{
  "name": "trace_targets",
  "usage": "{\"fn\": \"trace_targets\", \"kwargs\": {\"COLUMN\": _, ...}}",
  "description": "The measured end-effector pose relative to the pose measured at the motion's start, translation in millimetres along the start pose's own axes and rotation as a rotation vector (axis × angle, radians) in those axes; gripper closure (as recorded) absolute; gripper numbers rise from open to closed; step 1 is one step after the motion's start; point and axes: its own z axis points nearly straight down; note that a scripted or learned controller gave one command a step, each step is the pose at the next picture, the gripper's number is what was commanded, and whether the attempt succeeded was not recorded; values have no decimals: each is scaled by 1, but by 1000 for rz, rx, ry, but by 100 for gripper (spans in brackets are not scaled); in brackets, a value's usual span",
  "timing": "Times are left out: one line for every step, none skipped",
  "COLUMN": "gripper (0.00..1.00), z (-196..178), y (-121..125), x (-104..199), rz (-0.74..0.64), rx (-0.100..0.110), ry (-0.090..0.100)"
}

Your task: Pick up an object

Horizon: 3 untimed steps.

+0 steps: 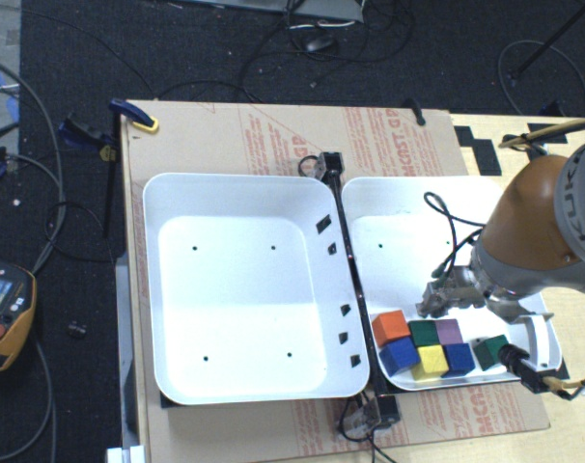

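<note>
Worktop [235, 143] first: a tan board that carries two shallow white bins side by side, with dark floor and loose cables beyond its edges. At 9 o'clock on it lies the left bin [167, 287], with nothing on its floor. At 3 o'clock lies the right bin [389, 210], and the two rims touch along a black divider strip.

Next in size is the arm [539, 230], its orange band bulking over the right bin from 3 o'clock. Its hand [445, 295] hangs low over the middle of that bin, just beside the blocks at their 12 o'clock side. Whether its grip is spread or pressed together I cannot tell, because the wrist hides it.

Smallest are the blocks, packed tight in the bin's 6 o'clock corner: an orange block [390, 325], a green block [425, 333], a purple block [449, 331], a blue block [399, 354], a yellow block [431, 360], a second blue block [459, 357] and a darker green block [489, 350].

As I judge it, the pick is not yet done: every block sits on the bin floor and none is seen in the grip. What is left is a descent, a closing and a lift.

Room is poor. The blocks touch each other and crowd the near wall, so fingers have little gap; the open floor lies toward 12 o'clock.
</note>
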Motion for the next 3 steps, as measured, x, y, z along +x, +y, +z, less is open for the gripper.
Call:
{"fn": "trace_targets", "kwargs": {"gripper": 100, "z": -44, "y": 4, "x": 6, "rz": -1, "rx": -2, "ry": 0}}
{"fn": "trace_targets", "kwargs": {"gripper": 100, "z": -92, "y": 2, "x": 15, "rz": -2, "rx": -2, "ry": 0}}
{"fn": "trace_targets", "kwargs": {"gripper": 100, "z": -136, "y": 9, "x": 12, "rz": -1, "rx": -2, "ry": 0}}
